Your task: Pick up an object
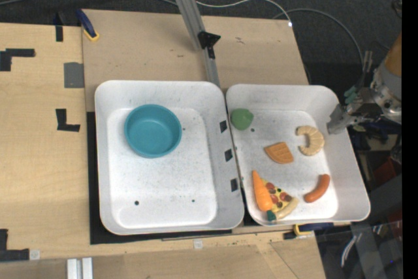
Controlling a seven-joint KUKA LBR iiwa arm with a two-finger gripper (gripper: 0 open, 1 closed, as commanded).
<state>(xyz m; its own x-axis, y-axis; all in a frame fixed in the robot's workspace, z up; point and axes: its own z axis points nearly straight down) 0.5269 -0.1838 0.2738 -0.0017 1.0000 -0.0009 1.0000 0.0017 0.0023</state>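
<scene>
Tool (341, 119) hung at the right bin's (339, 206) three o'clock rim; I could not tell how it was set.

From my seat I saw the toy food in the right bin: a green ball (241, 118) at ten o'clock, a croissant (310, 140) at two, an orange cracker (279, 153) near centre, a sausage (317, 189) at four, a carrot (262, 191) and pizza slice (283, 202) touching at seven. A blue bowl (153, 131) sat in the left bin (163, 206) at ten o'clock on the table (39, 160).

Pincer (341, 119) low at right edge
</scene>
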